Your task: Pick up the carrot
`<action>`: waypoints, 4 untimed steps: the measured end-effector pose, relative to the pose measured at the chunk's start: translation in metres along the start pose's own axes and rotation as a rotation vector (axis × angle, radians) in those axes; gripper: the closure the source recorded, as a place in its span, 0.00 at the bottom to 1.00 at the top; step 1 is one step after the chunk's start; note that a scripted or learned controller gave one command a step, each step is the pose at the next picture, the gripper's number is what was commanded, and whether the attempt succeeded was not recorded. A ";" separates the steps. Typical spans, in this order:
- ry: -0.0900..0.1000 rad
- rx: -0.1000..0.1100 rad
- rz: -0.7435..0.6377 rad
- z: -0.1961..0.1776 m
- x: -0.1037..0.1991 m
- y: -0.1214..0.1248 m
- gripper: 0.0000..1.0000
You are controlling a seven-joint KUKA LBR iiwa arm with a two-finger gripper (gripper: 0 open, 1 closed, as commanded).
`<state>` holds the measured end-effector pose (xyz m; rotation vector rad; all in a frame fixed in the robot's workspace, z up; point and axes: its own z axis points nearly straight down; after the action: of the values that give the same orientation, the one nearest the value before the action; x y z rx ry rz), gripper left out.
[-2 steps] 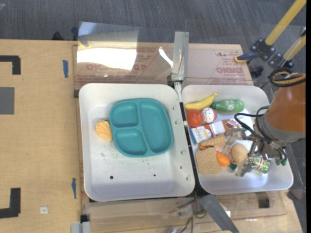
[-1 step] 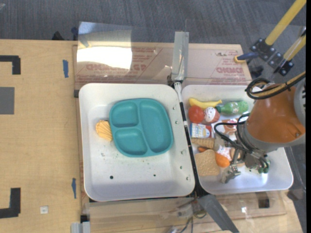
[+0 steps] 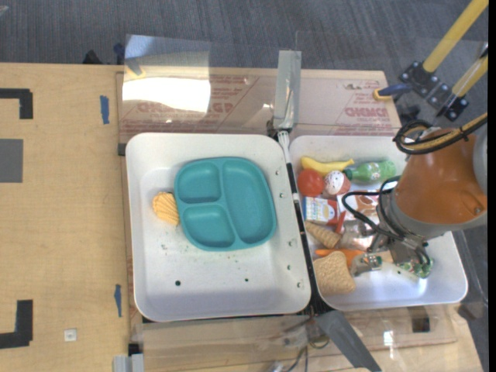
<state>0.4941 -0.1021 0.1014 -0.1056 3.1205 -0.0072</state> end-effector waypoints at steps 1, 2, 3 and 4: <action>0.008 -0.008 0.163 -0.087 -0.003 0.114 1.00; 0.016 -0.008 0.311 0.007 0.000 0.208 1.00; -0.001 -0.006 0.232 -0.209 -0.011 0.147 1.00; 0.016 -0.008 -0.176 -0.167 -0.007 0.150 1.00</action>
<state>0.4878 0.0483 0.2677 -0.3820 3.1157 0.0014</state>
